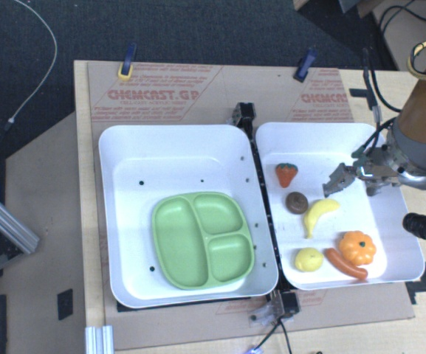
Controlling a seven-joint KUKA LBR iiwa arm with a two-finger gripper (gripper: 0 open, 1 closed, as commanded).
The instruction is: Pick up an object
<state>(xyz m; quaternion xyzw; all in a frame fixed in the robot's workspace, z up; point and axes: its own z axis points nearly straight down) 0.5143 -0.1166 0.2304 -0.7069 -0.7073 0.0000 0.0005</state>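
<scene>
The right bin [390,142] holds, nearest first, a sausage [346,265], lemon [308,259], pumpkin [356,246], banana [318,214], brown ball [296,202], possibly a kiwi, and strawberry [286,173]. The gripper [339,181] hovers above the bin, beside the banana, jaws apparently spread, pinching nothing. The left bin [124,198] holds a green tray [201,238].

Dark blue carpet [161,21] surrounds the brown bench board [198,87]; a white cable [39,21] trails left of the board.

Fixed overhead camera, slanted down on both bins [117,198] (whole bench)
</scene>
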